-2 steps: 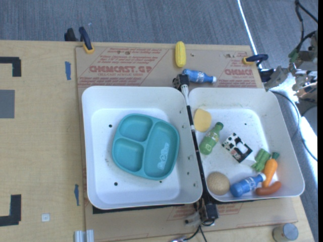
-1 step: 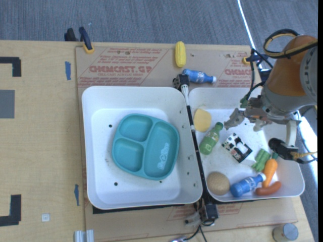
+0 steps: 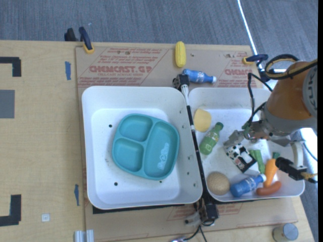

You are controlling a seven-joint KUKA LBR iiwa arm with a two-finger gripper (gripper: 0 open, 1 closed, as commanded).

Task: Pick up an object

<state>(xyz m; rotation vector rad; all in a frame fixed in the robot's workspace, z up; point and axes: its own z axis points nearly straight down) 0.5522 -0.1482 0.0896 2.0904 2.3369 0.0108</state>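
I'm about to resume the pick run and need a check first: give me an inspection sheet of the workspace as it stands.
Surface: two white bins, left bin and right bin, on a cardboard sheet.
Job's things: right bin holds a green bottle, yellow lemon, tan ball, blue bottle, carrot, sausage.
Clutter: teal divided plate in left bin; corn cob and a blue bottle on the cardboard.
Grippers: gripper low in the right bin over a black-and-white toy.
Cables: black cable looping at the arm.
Surroundings: grey carpet.
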